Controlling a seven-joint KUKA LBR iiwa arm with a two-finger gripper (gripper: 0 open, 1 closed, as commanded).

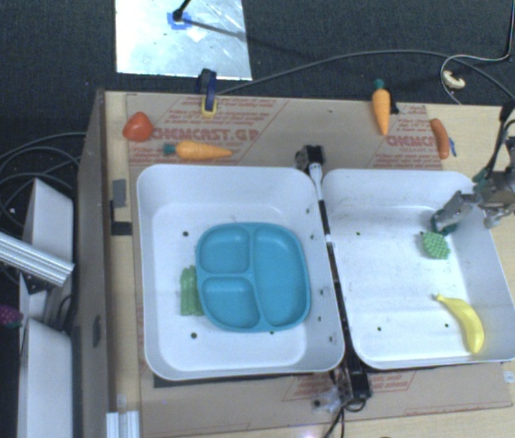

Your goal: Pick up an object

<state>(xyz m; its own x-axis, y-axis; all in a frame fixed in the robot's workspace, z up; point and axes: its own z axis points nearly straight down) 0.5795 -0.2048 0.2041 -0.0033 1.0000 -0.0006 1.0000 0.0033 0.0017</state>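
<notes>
In the right bin [394, 340] lie a small green knobbly object [436, 245] near the right wall and a yellow banana [464, 321] toward the front right corner. My gripper [448, 215] hangs at the bin's right side, just above and behind the green object, with its dark fingertip close to it. Nothing shows between the fingers. In the left bin [171, 199] a blue divided plate [253, 276] rests with a green piece [189, 292] at its left edge.
On the cardboard behind the bins lie a carrot [200, 151], a red tomato-like toy [138, 127], a second carrot [382, 109] and an orange piece [440, 138]. A black clamp [312, 160] sits where the bins meet. Cables run across the back.
</notes>
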